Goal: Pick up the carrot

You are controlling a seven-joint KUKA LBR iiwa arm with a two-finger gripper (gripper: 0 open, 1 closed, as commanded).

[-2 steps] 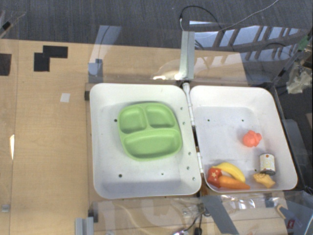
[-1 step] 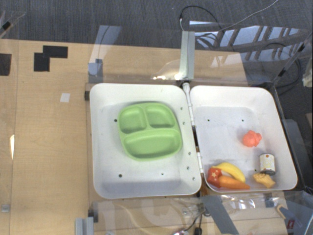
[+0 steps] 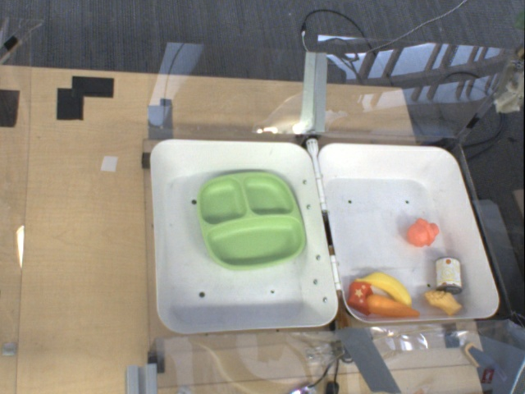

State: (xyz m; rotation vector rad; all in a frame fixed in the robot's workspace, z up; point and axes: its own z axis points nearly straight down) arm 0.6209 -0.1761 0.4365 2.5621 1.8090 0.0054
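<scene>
— Hand apart or together?
— Cannot tell from this picture.
— What is around the carrot (image 3: 394, 307)?
— It lies in the right bin (image 3: 385, 175), in the near left corner, close against the front wall. A yellow banana (image 3: 388, 286) lies just behind it and seems to touch it along its length. A red fruit (image 3: 359, 292) sits at its left end, pressed into the corner, so that end is crowded on two sides. To the right, a little apart, is a yellow-brown lump (image 3: 444, 302), and behind that a small can (image 3: 448, 274) stands upright. A round orange-pink piece (image 3: 422, 232) sits well apart, further back.
— And the other bin?
— The left bin (image 3: 168, 220) holds a green plate (image 3: 250, 218) with three sections. Both bins rest on the wooden bench (image 3: 82, 236).
— How does the carrot look?
— Orange, long and narrow, lying flat, roughly parallel to the front wall, thick end left, tapering to the right. Its top is unobstructed.
</scene>
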